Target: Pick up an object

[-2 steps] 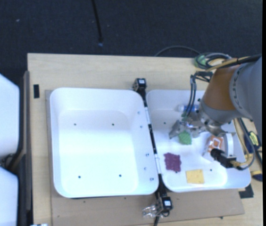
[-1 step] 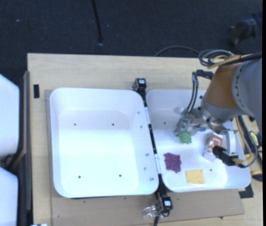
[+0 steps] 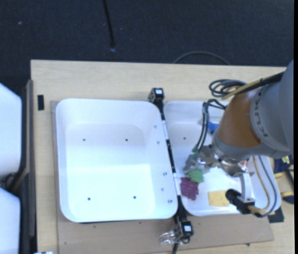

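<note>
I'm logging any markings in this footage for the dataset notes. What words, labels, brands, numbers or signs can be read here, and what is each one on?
None can be read.
The two white bins and the bench show no print.
The arm shows no legible marking.
The green object, purple object and yellow object in the right bin carry no visible lettering; anything finer would be too small to tell.

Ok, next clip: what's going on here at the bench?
A grey arm with an orange band reaches in over the right bin, its end effector low by a green object. A purple object and a yellow piece lie nearby in the same bin. I can't tell whether anything is grasped. The left bin sits alongside.
</note>
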